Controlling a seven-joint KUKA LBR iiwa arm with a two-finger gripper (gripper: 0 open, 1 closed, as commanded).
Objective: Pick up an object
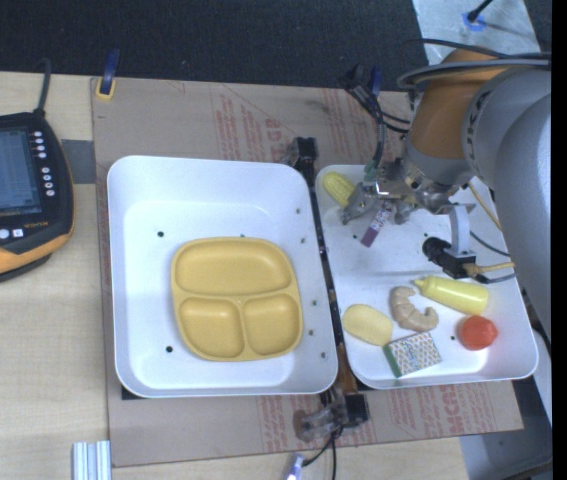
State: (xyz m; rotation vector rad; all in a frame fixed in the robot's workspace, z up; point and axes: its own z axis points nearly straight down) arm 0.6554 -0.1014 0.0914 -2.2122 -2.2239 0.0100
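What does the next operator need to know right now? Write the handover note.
Gripper: low over the right bin's far end, beside the yellow corn piece; whether it grips anything cannot be told.
Right bin: yellow bottle, red tomato, tan piece, pale yellow piece, small box.
Left bin: yellow divided tray.
Done: no pick visible.
Left: lift one object.

Small purple obj point(370, 234), right bin point(523, 368)
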